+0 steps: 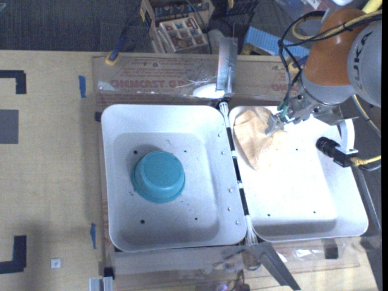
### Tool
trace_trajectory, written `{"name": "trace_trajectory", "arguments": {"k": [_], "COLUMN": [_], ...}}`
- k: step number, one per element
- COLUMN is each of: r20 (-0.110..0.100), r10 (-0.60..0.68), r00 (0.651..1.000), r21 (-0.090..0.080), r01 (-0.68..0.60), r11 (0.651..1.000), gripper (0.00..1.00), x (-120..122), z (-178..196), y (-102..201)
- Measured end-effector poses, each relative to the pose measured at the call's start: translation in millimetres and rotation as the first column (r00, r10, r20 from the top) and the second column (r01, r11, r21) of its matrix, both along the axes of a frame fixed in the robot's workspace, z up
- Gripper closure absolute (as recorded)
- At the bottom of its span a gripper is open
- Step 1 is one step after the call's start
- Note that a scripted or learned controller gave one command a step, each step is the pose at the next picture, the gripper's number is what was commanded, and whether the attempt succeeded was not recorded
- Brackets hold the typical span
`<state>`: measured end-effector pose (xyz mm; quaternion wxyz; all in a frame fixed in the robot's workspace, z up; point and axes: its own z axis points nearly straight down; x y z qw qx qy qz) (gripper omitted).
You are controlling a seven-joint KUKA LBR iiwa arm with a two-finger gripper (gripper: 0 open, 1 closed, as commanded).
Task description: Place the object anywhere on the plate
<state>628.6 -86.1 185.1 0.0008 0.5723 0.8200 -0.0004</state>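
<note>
Pale wood bench with dark carpet and clutter behind it; at the far edge you have a cardboard box of printed stuff and a clear plastic sheet with red lettering lying just behind the bins. The two white bins sit side by side, touching along the middle seam. The left bin has the teal plate, a round dish sitting left of centre on the bin floor with nothing on it. The right bin has the tan object, a crumpled, soft-looking thing in the far-left corner, up against the wall next to the seam. The arm comes in from the upper right, orange band visible. The gripper is down at the tan object's far-right edge, touching it or just above it; this angle doesn't settle which. You can't tell from here whether the gripper is open, closed, or gripping the object. The object and plate are well apart, in separate bins.
</note>
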Motion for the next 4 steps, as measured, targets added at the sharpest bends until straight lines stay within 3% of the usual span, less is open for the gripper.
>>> {"name": "trace_trajectory", "arguments": {"k": [1, 2, 3, 4], "r20": [0.003, 0.000, 0.001, 0.002], "r10": [0.002, 0.391, 0.717, 0.930], "r00": [1.000, 0.920, 0.697, 0.367], "r21": [0.000, 0.002, 0.001, 0.000], "r01": [-0.002, -0.391, -0.717, -0.930], "r11": [1.000, 0.920, 0.697, 0.367], "gripper": [1.00, 1.00, 1.00, 1.00], "x": [1.1, -17.4, -25.0, -36.0], "z": [40.2, 40.2, 45.2, 53.6], "y": [0.3, 52.7, 111.5, 158.4]}}
